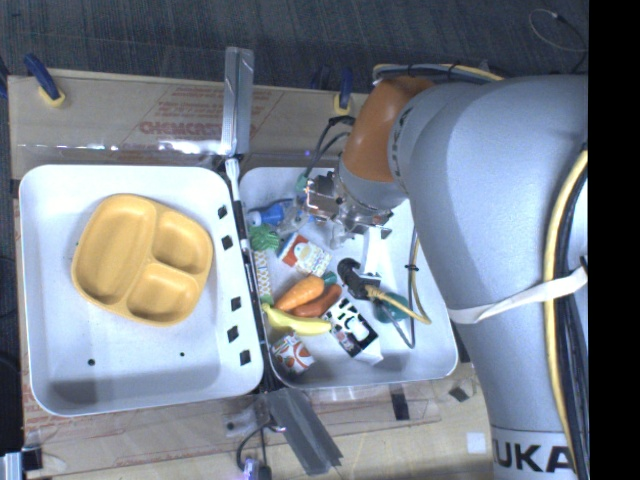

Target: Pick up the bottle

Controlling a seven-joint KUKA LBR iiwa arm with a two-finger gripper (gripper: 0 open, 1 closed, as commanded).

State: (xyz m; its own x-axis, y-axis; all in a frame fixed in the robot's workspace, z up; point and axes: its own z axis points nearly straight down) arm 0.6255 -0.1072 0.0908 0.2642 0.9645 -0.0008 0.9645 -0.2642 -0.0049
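- Grey arm [500, 228], nearest the lens, reaches in from the right.
- Left bin [40, 368]: yellow tray [143, 258].
- Right bin [430, 358]: bottle [268, 213] at far-left corner, beside the clutter.
- Gripper [325, 203] hangs just right of the bottle; jaw state cannot be told.
- Advised: approach leftward, straddle the bottle's body, avoid the bin wall.

A yellow three-section plate [142, 258] sits alone in the left bin [60, 388]. Over in the right bin [425, 363], a carrot [303, 293] lies touching a banana [297, 322], with a black-and-white carton [352, 330] just beside them.
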